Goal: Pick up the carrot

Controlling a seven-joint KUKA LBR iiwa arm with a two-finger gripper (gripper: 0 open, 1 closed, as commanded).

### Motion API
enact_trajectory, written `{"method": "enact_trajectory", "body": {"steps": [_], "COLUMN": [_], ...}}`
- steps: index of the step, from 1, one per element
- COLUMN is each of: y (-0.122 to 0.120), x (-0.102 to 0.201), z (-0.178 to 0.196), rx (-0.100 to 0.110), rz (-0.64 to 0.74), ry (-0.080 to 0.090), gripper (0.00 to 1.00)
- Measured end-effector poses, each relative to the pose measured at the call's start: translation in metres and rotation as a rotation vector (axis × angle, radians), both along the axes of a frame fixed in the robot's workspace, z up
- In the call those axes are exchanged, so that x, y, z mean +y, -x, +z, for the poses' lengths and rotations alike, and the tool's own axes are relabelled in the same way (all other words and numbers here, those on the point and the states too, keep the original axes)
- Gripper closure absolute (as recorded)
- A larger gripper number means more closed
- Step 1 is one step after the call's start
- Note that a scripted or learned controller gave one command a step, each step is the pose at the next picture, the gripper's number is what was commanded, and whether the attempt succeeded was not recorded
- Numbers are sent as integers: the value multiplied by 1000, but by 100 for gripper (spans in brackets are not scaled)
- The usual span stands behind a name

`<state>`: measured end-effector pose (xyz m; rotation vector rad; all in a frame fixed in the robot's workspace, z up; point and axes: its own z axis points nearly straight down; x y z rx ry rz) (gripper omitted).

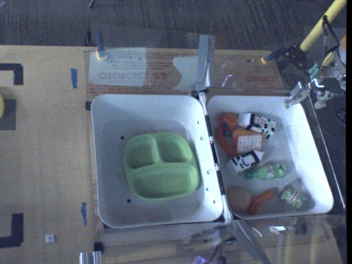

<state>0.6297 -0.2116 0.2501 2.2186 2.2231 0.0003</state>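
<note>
Two bins side by side on the bench (44, 147). In the left bin (104, 114), a divided tray (160, 166), roughly central. In the right bin (313, 158), a cluster of things: cartons (258, 124) toward the far side, a box (248, 142) just in front of them, a bottle (267, 172) nearer still. Along the near wall, left to right: a potato (238, 198), the carrot (262, 200) touching it, a can (292, 196). Above the right bin's far right corner, the gripper (308, 89).
</note>
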Motion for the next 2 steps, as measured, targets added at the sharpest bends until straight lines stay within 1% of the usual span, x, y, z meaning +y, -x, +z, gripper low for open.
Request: {"method": "enact_trajectory", "body": {"steps": [1, 2], "y": [38, 119], "x": [-12, -12], "z": [-15, 4], "rx": [-1, -1], "rz": [398, 624], "ry": [0, 1], "gripper": [0, 0]}}
